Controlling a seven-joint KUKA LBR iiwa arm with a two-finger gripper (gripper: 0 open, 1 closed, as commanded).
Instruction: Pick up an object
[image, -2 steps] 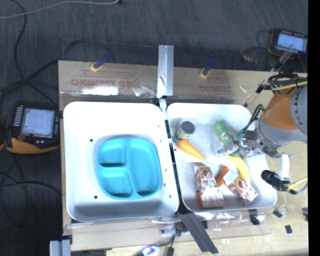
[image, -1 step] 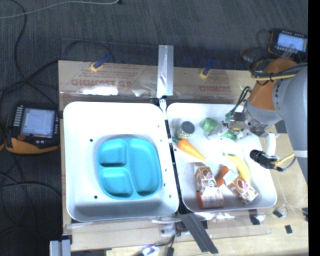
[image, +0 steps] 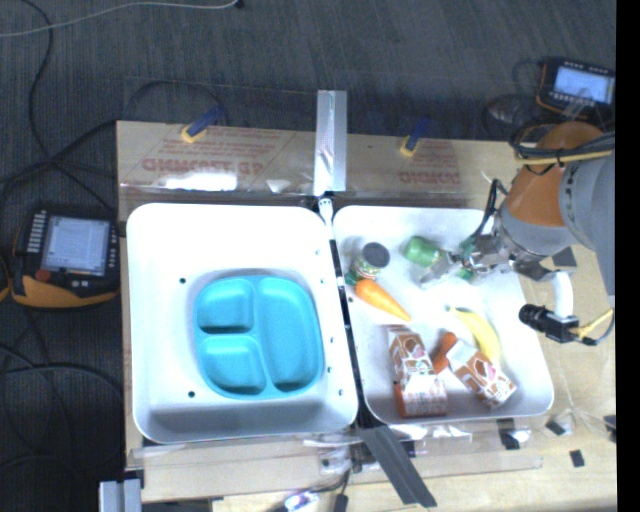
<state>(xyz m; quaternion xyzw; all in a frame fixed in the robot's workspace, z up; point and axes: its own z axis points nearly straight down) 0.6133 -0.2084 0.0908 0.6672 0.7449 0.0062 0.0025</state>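
**Arm low over right bin, reaching left**

Arm enters from 3 o'clock, wrist bent down. Tool (image: 462, 262) sits at the green object (image: 424, 250), bin's (image: 535, 395) 12 o'clock area; contact unclear, finger spread cannot tell. Carrot (image: 381, 296), banana (image: 478, 335) lie apart.

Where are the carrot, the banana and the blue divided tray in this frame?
carrot (image: 381, 297): camera view, the middle of its orange body, right bin.
banana (image: 481, 335): camera view, the middle of its yellow curve, right bin.
blue divided tray (image: 302, 335): camera view, the floor of its long right compartment, left bin.
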